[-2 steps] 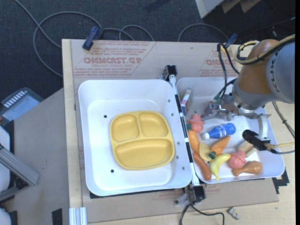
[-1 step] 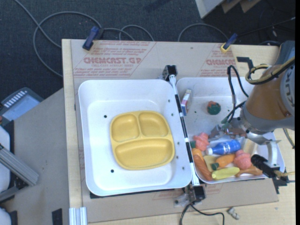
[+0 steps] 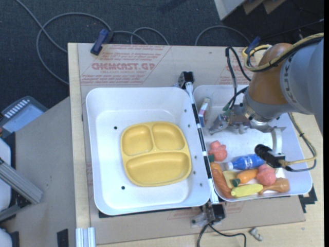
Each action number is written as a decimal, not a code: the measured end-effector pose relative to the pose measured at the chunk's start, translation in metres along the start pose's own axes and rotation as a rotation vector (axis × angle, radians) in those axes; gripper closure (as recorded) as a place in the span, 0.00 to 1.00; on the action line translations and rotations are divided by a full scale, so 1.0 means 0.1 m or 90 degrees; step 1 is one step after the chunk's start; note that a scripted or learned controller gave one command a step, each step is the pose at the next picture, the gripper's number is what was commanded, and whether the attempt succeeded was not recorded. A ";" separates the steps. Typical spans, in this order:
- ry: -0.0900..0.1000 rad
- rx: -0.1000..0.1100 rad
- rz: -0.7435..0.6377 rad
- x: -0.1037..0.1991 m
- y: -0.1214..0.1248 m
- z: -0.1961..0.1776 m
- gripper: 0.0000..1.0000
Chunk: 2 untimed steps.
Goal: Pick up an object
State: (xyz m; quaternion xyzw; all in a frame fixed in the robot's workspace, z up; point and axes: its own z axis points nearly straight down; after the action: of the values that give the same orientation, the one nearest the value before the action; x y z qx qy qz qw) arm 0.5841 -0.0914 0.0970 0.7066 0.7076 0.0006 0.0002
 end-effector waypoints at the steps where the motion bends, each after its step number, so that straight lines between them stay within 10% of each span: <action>1: -0.001 0.001 0.002 -0.63 -1.05 -0.01 0.00; 2: 0.000 0.000 0.000 -0.44 -0.26 -0.11 0.00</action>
State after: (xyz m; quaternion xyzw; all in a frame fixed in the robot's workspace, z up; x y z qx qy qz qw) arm 0.5580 -0.1354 0.1084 0.7068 0.7074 0.0003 0.0003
